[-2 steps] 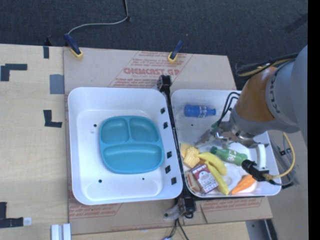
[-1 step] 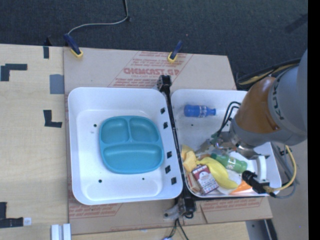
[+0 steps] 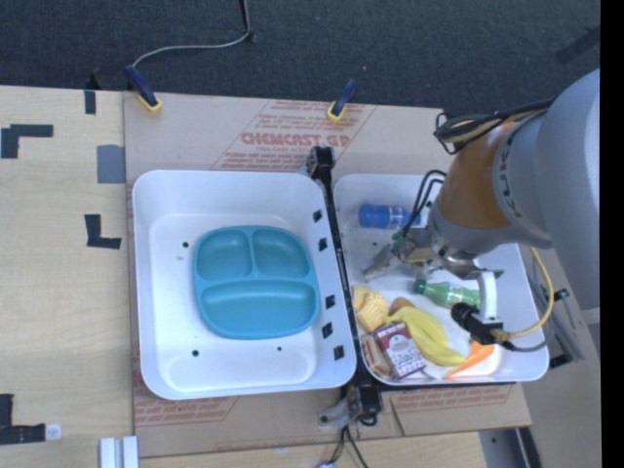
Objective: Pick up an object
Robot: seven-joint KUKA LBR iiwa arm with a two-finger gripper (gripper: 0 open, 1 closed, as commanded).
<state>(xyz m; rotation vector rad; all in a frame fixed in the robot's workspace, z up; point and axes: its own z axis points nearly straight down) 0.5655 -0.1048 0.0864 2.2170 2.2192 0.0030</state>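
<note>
Two white bins sit side by side on the bench, the left bin (image 3: 156, 261) carrying a blue divided plate (image 3: 256, 282) at its middle. My grey arm (image 3: 546, 178), orange-banded above the wrist, reaches over the right bin (image 3: 522, 359) from its right edge. My gripper (image 3: 398, 254) hangs low above that bin's bare floor near its left wall, fingers (image 3: 382, 259) spread slightly apart with nothing between them. A yellow banana (image 3: 434, 337) lies along the near edge, well clear of my fingers. Beside it toward the near left corner rests a red-and-white packet (image 3: 398, 349). A green bottle (image 3: 450, 292) lies just right of my fingertips, apart from them. A blue bottle (image 3: 380, 215) lies toward the far edge, just beyond my fingers. An orange carrot (image 3: 475, 357) occupies the near right corner.
</note>
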